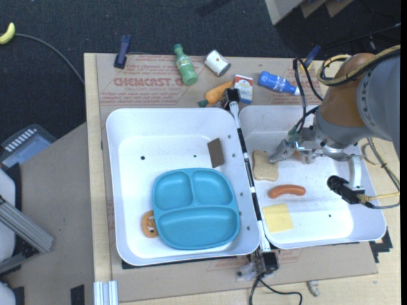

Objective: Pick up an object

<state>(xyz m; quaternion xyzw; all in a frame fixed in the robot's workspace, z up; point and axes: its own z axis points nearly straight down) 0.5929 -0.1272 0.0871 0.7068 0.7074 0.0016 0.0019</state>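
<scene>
In the right bin (356, 230) lie a slice of toast (262, 166), a red-brown sausage (286, 191) and a yellow cheese slice (278, 218). My gripper (283, 152) is low over this bin, just right of the toast's upper edge and pointing left toward it. I see nothing lifted in it. The sausage sits below it, and the cheese lies nearer the front wall. The orange-banded arm (346, 103) comes in from the right above the bin.
The left bin (127, 138) holds a blue divided plate (196, 207), a brown block (216, 152) and a pretzel (149, 224) partly under the plate. Behind the bins lie a green bottle (186, 65), a white can (217, 62), a carton (243, 88) and a blue bottle (278, 82).
</scene>
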